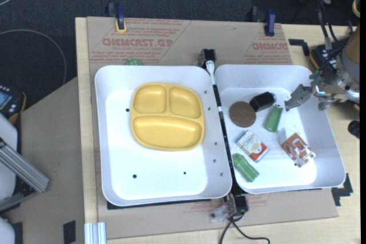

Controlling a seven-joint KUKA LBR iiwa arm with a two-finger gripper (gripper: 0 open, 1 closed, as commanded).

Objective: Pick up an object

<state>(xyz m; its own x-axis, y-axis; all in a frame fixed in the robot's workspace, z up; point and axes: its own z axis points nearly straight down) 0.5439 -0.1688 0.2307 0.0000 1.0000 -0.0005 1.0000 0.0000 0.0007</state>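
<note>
My gripper (309, 100) hangs over the upper right part of the right bin (326, 174), open, with nothing between its fingers. One grey finger (294, 98) points toward a green cylinder (274, 118) lying just left of and below it. A black block (262, 101) and a brown round disc (243, 114) lie further left. A small white and red carton (251, 146), a red-brown packet (297, 149) and a green pod-like piece (245, 168) lie in the lower half of that bin.
The left bin (114, 174) holds a yellow divided plate (167, 116). A black divider bar (216, 106) runs between the bins. Blue clamps (119, 15) (270, 22) grip the board's far edge. Cables and arm hardware (337, 60) crowd the right side.
</note>
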